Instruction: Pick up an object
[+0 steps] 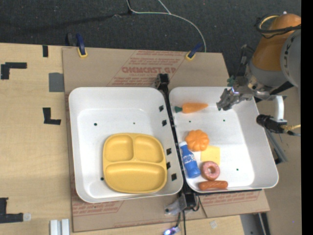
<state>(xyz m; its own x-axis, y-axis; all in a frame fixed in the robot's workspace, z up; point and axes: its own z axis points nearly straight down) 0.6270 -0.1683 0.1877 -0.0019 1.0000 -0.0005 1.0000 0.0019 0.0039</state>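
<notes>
The gripper hangs over the far edge of the right bin, just beside the carrot and apart from it; how its claw stands cannot be told. The carrot lies near the bin's far left corner. A pumpkin sits mid-bin. Toward the near left corner lie a blue bottle, cheese slice, donut and sausage. A yellow divided plate occupies the left bin.
</notes>
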